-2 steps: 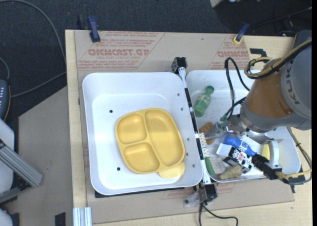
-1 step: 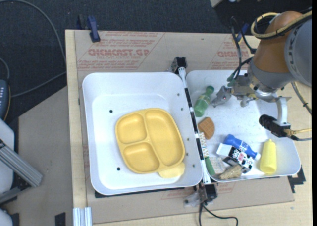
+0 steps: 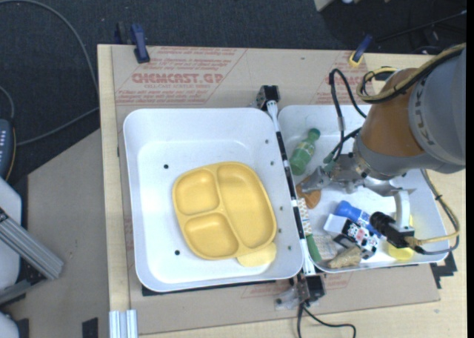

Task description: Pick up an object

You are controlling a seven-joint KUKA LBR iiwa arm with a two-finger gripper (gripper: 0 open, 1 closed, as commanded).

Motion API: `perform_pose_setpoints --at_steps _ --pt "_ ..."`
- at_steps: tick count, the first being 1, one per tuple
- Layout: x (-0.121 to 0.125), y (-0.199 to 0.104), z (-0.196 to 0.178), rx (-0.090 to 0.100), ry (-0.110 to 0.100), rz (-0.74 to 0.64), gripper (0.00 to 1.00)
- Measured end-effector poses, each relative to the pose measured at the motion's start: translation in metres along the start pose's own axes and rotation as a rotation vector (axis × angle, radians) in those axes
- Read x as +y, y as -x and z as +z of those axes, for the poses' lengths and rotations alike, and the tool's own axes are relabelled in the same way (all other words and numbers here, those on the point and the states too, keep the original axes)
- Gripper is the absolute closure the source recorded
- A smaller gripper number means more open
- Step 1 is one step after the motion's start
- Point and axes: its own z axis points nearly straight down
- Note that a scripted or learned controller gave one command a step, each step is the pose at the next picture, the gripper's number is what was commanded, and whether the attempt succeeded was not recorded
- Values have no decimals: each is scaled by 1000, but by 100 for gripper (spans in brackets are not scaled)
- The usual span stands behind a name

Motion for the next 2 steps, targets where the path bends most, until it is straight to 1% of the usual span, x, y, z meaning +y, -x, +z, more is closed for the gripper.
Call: perform_pose_setpoints --at_steps 1,2 --pt "2 -1 -11 1 6 1 100" --pt "2 0 -11 0 6 2 0"
